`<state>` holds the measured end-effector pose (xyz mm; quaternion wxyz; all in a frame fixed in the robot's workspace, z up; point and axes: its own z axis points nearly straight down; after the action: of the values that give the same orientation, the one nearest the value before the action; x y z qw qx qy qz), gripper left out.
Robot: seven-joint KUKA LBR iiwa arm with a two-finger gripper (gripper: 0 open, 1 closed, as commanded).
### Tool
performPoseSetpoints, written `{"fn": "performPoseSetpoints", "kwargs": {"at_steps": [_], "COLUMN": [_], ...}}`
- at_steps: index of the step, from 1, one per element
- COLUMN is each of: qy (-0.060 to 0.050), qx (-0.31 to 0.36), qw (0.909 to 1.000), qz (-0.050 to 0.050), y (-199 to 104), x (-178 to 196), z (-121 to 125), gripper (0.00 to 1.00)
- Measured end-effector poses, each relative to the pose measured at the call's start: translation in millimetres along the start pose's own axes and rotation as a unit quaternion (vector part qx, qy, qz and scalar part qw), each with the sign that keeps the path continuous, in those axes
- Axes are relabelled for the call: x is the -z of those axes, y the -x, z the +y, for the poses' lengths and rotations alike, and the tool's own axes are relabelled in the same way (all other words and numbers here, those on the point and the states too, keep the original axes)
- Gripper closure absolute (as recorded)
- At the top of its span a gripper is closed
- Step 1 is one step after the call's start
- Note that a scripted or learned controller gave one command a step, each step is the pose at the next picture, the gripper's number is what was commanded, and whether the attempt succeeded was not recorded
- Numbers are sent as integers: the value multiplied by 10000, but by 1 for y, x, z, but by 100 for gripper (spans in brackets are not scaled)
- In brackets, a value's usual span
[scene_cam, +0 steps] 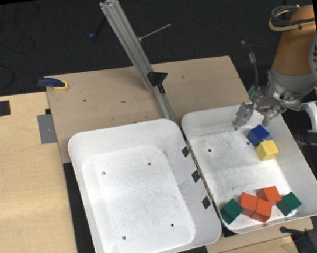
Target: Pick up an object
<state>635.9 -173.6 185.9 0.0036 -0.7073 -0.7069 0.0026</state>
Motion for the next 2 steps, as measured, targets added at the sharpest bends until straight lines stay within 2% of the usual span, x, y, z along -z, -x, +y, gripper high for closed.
{"fn": "performPoseSetpoints", "kwargs": {"at_steps": [1,2], "qy": [5,151], "qx": [13,4], "qw": [10000,9999], "qz": [0,-37], "y": [-2,0], "x": [-45,-66], "z": [3,10], "gripper": [0,0]}}
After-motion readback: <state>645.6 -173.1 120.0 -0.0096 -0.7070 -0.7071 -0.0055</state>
